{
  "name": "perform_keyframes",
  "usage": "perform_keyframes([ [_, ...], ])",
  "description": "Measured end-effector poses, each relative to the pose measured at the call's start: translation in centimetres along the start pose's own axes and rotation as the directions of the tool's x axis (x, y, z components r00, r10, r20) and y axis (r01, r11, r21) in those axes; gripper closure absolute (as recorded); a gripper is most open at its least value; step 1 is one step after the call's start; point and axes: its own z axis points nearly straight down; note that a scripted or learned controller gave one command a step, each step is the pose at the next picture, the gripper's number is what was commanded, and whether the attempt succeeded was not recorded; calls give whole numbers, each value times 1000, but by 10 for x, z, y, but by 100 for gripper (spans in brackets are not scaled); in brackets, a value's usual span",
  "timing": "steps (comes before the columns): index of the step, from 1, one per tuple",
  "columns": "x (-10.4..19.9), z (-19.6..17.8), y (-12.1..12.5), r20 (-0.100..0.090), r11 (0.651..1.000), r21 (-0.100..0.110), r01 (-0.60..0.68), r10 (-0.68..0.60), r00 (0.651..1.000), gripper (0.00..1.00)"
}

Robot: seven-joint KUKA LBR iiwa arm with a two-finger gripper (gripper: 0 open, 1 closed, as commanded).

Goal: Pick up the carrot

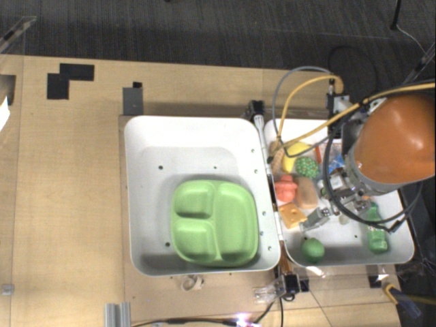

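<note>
We're in the approach/grasp step, nothing lifted yet as far as we can judge. The arm hangs over the right bin, and the gripper sits low among the clutter at that bin's left side. We can't tell whether it's released or clenched: cables and wrist block the view, so no claim that it holds anything.

Carrot: our best guess is the orange piece lying just left of the gripper, near the wall between the bins. It's packed in beside a reddish piece and a tan piece; a green ball lies just below, a spotted green piece above.

The left bin carries the green divided tray, well apart from the action.

Next move needs a small shift left to centre on the orange piece, then a descent and close without catching its neighbours or the bin wall. Tight clearance, so we'd expect a miss risk.
</note>
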Motion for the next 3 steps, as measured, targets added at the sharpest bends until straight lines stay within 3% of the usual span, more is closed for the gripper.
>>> perform_keyframes([
  [1,22,85,-38,3,988,-13,-156,156,988,0],
  [2,93,80,-114,0,968,-6,-251,251,968,0],
  [3,135,17,-68,1,979,-4,202,-202,979,0],
])
